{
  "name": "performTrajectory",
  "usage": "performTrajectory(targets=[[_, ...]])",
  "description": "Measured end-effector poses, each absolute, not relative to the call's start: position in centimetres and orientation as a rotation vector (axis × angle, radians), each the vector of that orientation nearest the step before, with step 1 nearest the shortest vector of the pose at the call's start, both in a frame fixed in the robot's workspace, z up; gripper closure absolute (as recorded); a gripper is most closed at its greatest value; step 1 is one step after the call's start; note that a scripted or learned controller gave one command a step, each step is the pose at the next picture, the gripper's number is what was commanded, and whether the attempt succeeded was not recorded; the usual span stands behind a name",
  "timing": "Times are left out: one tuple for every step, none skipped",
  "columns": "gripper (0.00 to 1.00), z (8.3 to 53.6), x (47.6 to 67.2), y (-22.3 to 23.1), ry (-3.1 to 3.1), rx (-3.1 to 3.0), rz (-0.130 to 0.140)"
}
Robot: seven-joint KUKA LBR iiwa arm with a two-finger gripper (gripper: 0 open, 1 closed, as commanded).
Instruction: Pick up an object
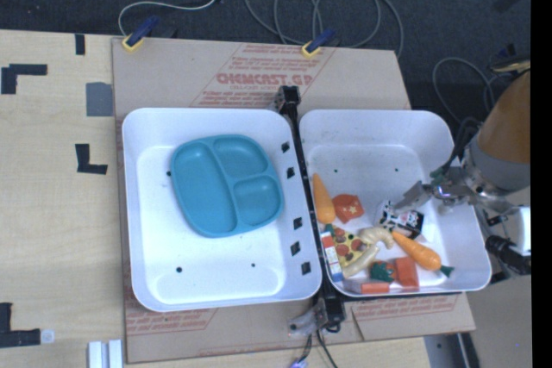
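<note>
The brown cardboard sheet point(259, 82) under everything is the largest thing here, spreading far to the left of the gripper point(412, 201) and clamped at its far edge by two yellow-and-blue clips point(136, 36). On it sit two shallow white bins side by side: the left bin point(142, 211) lies well away from the gripper, across the black divider, and the right bin point(379, 129) is the one the gripper reaches into from its right wall. The grey arm point(504, 142), with its orange band, comes in over that right rim. In the left bin, well apart from the gripper, rests a blue sectioned plate point(226, 184). The gripper's dark fingers point left and down into the right bin, their tips just above a small black-and-white object point(404, 220); whether they are spread or closed cannot be told, and nothing is seen between them. Just below the gripper lies an orange carrot point(420, 253), and to its left stand a second, paler orange carrot point(323, 200) and a small red piece point(348, 207). Further down and left of the gripper are a pizza slice toy point(347, 249), a beige curved piece point(376, 235) and a small red-and-green piece point(395, 272) near the bin's near wall.
</note>
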State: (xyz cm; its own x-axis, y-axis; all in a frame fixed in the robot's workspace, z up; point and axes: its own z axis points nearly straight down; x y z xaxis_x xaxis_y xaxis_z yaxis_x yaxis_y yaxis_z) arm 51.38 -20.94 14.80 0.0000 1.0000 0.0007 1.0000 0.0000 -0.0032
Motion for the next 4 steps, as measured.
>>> performTrajectory(targets=[[0.00, 10.9, 49.8, -20.5, -2.237, -2.240, -0.015], [1.00, 12.4, 50.2, -20.9, -2.245, -2.252, -0.020], [1.00, 20.3, 55.4, -18.3, -2.224, -2.221, 0.000], [0.00, 20.3, 55.3, -18.4, -2.223, -2.220, 0.002]])
